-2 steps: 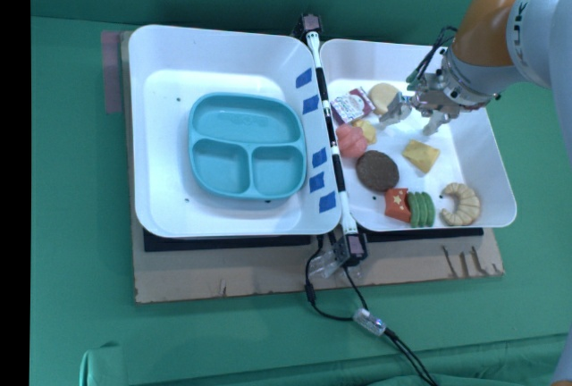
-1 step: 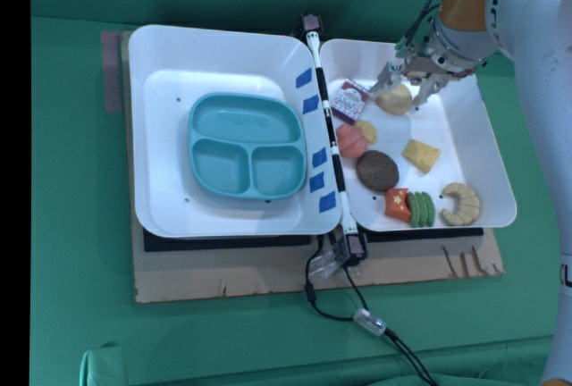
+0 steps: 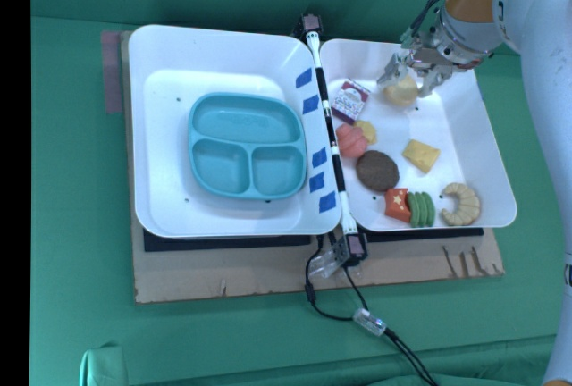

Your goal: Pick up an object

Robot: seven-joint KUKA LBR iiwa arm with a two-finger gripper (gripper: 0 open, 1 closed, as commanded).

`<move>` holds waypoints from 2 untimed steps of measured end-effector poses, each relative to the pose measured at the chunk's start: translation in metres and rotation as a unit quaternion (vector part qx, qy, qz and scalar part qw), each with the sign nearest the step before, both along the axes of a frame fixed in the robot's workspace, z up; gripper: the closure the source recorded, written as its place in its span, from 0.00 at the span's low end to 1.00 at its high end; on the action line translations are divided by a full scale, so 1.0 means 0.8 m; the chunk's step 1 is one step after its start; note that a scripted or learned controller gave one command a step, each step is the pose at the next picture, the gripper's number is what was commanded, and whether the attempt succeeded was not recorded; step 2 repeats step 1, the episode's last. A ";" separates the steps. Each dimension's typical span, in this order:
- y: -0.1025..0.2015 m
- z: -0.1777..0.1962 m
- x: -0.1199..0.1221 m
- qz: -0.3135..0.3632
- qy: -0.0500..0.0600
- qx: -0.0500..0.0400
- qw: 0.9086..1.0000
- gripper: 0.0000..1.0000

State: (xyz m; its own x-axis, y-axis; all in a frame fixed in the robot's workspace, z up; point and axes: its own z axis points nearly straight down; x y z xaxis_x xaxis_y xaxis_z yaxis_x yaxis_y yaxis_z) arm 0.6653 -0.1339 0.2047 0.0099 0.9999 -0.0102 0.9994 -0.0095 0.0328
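Observation:
In the right bin point(image 3: 487, 138) lie several toy foods: a red-and-white packet point(image 3: 352, 100), a pink piece point(image 3: 351, 141), a brown patty point(image 3: 377, 170), a yellow cheese wedge point(image 3: 421, 155), a red block with a star point(image 3: 398, 203), green pods point(image 3: 421, 208) and a croissant point(image 3: 460, 204). My gripper point(image 3: 407, 80) hangs over the bin's far part. A pale yellow food piece point(image 3: 402, 93) sits between its fingers, which close against its sides. Whether the piece is off the bin floor I cannot tell.
The left bin point(image 3: 161, 62) holds a teal divided plate point(image 3: 247, 146). A ridge with blue tape marks point(image 3: 317, 156) separates the two bins. A cable point(image 3: 357, 308) trails off the bench's front edge. My arm comes in from the upper right.

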 end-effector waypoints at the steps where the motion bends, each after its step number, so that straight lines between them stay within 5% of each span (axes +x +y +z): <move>1: 0.041 0.178 -0.042 0.003 0.009 0.003 1.000 1.00; 2: 0.041 0.178 -0.042 0.003 0.009 0.003 1.000 1.00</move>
